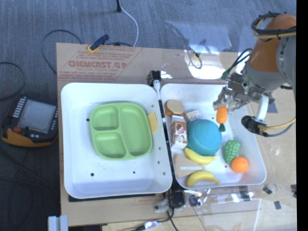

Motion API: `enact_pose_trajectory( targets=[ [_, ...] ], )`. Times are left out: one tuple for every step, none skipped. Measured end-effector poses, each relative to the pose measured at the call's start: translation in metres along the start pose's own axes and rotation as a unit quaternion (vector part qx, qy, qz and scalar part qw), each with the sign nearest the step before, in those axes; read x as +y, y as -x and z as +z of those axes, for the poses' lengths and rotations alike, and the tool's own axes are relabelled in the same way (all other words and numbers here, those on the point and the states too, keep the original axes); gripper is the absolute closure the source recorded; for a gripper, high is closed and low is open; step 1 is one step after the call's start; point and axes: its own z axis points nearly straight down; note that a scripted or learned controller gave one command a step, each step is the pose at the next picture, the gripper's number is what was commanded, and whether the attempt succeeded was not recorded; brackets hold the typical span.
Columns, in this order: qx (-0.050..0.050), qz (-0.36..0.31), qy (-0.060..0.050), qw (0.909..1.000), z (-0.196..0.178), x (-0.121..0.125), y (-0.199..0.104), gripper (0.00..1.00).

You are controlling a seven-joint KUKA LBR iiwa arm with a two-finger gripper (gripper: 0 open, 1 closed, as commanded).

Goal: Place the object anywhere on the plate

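I read the gripper (226,106) as pinching the carrot (221,116), which hangs from its fingertips over the right bin (260,174), clear of the blue bowl (204,136). Lifted for transfer, I judge. Green plate (120,130) waits in left bin (77,177), well apart.

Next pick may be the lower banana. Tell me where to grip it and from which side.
Grip the lower banana at its thick middle, coming straight down, fingers closing across its short width. It lies flat, curved, apart from the bin's front wall, with bare floor on both long sides.
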Motion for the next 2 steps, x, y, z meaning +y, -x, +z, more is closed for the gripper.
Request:
enact_pose_trajectory(
  targets=[
    [-0.001, -0.073, -0.001, 0.9973, 0.012, 0.007, 0.050, 1.00],
    [0.002, -0.030, 0.002, 0.9995, -0.020, 0.045, -0.038, 1.00]
  ],
)
